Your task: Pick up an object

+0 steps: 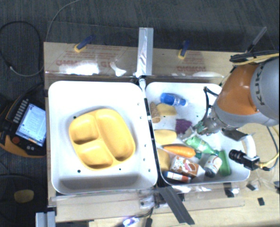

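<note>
**Arm low over a crowded right bin**

Dark carpet surrounds a wooden bench (210, 60) that bears two white bins side by side. From the right, the grey arm with its orange band (239, 94) reaches down into the right bin (196, 82), and the claw (202, 128) sits low among the clutter there. Whether it is released or clenched I cannot tell (the wrist hides that part).

Just beside the claw lies a green bottle (199, 143), with a purple lump (182, 125) near its other side. Below these an orange carrot (179, 150) lies across the heap, above a small red carton (184, 166) and next to a little tin (212, 164). Farther up the bin a blue bottle (173, 99) rests near a pale yellow piece (165, 109).

Well apart, the left bin (59, 126) holds a yellow divided tray (101, 137). Left of the bench, on the floor, a handheld control pad (24, 126) shows a lit screen.
</note>
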Robot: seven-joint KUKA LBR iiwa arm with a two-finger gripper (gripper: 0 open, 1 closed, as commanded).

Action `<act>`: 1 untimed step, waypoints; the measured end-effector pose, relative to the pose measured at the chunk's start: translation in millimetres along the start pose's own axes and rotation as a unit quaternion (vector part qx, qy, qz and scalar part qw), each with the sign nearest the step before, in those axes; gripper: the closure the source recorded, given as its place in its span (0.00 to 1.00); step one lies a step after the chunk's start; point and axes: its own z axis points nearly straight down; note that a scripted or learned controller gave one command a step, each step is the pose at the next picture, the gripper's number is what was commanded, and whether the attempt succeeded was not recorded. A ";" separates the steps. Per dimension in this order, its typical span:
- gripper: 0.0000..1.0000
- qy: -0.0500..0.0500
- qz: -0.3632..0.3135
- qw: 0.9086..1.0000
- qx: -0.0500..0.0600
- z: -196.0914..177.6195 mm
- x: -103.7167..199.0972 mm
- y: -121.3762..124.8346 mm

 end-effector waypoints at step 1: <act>1.00 -0.004 0.032 0.999 0.010 -70.8 26.8 68.3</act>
